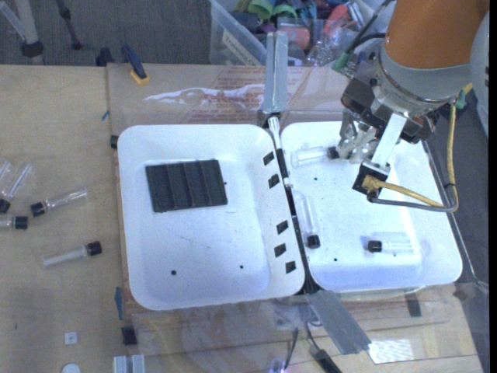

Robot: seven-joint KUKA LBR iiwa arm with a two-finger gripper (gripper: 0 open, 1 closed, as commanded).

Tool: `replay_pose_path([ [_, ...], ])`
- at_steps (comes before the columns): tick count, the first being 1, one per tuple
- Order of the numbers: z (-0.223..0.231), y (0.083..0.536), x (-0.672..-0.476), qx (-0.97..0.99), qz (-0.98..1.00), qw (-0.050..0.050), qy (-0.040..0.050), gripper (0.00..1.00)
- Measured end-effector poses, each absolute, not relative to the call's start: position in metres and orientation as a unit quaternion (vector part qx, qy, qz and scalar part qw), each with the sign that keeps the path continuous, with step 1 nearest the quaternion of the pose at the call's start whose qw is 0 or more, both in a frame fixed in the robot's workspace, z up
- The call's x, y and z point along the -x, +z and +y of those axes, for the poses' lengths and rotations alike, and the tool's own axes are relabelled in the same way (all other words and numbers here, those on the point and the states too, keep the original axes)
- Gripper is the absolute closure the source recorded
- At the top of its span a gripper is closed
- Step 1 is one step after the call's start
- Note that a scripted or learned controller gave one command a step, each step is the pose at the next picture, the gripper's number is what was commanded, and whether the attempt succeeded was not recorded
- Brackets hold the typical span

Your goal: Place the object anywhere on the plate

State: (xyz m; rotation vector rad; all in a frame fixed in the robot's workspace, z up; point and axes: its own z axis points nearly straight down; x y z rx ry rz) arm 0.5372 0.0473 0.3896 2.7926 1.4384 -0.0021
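A dark ribbed plate, rectangular and divided into four strips, lay flat in the left bin, toward its far left corner. The right bin held three clear tubes with black caps: one tube near its far edge, just beside the end effector; a second tube along its left wall; a third tube near its front right corner. The end effector hung low over the far part of the right bin, near the black cap of the first tube; whether it was open or closed, or grasped anything, could not be told. No writing could be read. More capped tubes lay loose on the worktop by its left edge. A clear box of coloured items stood beyond the far edge.
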Motion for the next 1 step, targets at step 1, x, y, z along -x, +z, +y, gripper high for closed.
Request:
replay_pose_path([
  [1, 0.0887, 0.2236, -0.4789, -0.894, 0.448, -0.001, -0.0023, 1.0],
])
